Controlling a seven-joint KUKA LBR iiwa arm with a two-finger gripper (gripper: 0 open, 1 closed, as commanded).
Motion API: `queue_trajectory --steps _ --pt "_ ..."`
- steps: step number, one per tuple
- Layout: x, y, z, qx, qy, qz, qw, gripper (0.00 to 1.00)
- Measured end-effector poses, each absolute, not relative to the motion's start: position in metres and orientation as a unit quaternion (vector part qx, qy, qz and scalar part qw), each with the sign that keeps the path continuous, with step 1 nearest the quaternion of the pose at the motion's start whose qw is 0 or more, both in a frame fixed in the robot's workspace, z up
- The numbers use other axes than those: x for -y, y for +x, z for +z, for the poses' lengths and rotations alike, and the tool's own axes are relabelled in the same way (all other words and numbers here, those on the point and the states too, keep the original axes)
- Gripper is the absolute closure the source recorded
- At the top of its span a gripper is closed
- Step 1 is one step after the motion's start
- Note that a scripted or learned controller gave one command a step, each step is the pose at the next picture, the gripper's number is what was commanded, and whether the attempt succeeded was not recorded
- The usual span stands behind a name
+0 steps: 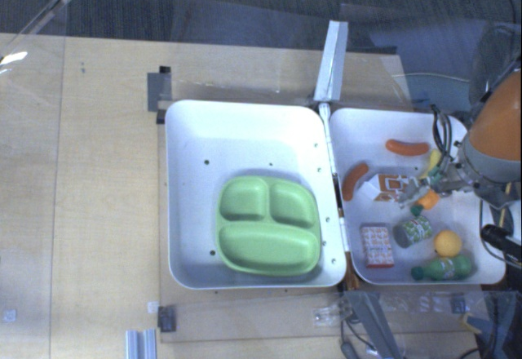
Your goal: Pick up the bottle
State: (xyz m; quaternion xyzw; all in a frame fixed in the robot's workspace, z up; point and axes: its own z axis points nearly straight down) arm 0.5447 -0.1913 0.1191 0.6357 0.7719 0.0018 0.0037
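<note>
The green bottle [444, 268] lies on its side along the front wall of the right bin [359, 125], near its right corner. My gripper [427, 183] hangs over the middle right of that bin, well behind the bottle and apart from it. It sits just above a small orange carrot-like piece [426, 202] and beside a white and orange carton [393, 186]. The arm's orange band [497, 130] rises behind it at the right edge.
The right bin also holds two sausages [407, 148] [355, 179], a green can [414, 231], a yellow fruit [447, 244] just behind the bottle, and a red checked box [376, 245]. A green divided plate [267, 225] lies in the left bin [196, 145].
</note>
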Motion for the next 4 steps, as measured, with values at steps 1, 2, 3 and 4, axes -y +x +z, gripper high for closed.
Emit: queue_trajectory --steps 1,2,3,4 --pt "0.167 0.599 0.117 -0.771 0.637 0.0020 0.003 0.00" --pt "0.138 0.592 0.194 -0.739 0.674 0.0024 0.003 0.00" --pt "0.137 0.594 0.205 -0.742 0.671 0.0041 0.006 1.00" --pt "0.139 0.636 0.130 -0.792 0.610 0.0023 0.004 1.00"
